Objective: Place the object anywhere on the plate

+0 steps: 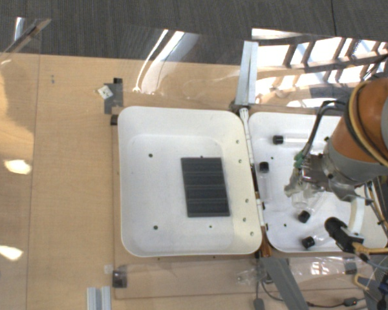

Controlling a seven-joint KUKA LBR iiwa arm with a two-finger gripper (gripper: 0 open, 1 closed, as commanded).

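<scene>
the camera view looks down on a wooden desk (52,173) bearing two shallow white bins side by side. the left bin (142,141) carries one dark ribbed rectangular plate (205,186), lying flat near its middle with bare white floor all around it. the right bin (275,231) holds four small black objects spread apart: one near its top (278,138), one by its left wall (264,167), one lower down (303,216) and one near its bottom edge (308,242). none of them touches the plate; all sit in the other bin from it. one grey arm with an orange band (375,124) reaches in from the right, and its claw (302,185) hangs over the middle of the right bin, above the lower black object; whether the claw is apart or together cannot be told. part of the lettering "uk" shows on the orange band.
</scene>
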